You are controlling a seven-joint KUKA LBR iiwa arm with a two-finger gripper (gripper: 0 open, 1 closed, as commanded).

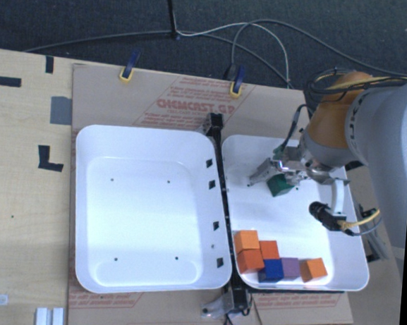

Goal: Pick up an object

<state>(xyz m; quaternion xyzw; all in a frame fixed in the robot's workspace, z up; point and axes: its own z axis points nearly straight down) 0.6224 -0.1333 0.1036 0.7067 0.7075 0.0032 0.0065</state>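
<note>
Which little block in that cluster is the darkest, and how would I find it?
Look at the right white plastic bin, at its near edge, where small coloured blocks huddle together. The dark blue cube sits at the front of that cluster, next to a pale purple block; its neighbours are orange or red.

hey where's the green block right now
The green block is in the right bin, near its upper middle, right at the gripper, well above the cluster of blocks.

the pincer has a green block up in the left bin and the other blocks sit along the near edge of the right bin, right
Not quite: the camera view shows the pincer with the green block between its fingers over the right bin, not the left one. The other blocks do sit along the right bin's near edge.
</note>
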